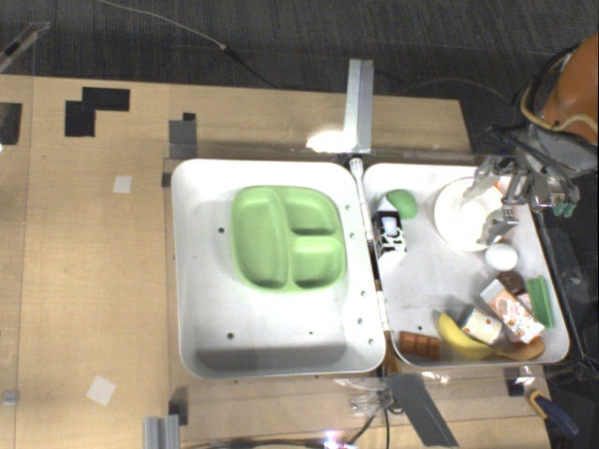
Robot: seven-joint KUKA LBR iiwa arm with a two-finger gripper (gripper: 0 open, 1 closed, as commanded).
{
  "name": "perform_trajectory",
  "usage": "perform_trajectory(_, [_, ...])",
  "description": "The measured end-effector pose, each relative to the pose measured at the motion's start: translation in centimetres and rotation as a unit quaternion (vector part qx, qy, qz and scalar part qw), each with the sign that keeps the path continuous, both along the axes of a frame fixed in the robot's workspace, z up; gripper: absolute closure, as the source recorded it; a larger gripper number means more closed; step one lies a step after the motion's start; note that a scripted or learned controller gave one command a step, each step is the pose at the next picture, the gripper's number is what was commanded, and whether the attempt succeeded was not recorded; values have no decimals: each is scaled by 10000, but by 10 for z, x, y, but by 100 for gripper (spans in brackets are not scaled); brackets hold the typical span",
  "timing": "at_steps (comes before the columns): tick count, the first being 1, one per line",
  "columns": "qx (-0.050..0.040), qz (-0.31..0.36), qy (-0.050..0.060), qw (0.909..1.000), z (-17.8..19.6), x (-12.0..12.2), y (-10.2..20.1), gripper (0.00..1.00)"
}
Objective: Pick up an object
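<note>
Nearby, bottle (pixel 389 233) label black-white, print unreadable.

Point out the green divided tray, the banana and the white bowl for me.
green divided tray (pixel 285 237): camera view, on the ridge between its compartments, left bin.
banana (pixel 460 337): camera view, mid-curve of the yellow peel, right bin's near edge.
white bowl (pixel 460 215): camera view, on its inner surface, right bin's far side.

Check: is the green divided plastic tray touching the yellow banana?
Apart. The camera view shows the green divided plastic tray in the left bin and the yellow banana in the right bin, the bin walls between them.
</note>
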State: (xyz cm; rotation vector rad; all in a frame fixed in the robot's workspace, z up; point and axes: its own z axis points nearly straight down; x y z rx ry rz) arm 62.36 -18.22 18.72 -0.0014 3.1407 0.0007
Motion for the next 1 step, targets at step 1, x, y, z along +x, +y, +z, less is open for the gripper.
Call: perform_trajectory(1, [-11, 523, -39, 9986, -91, -56, -16, 0])
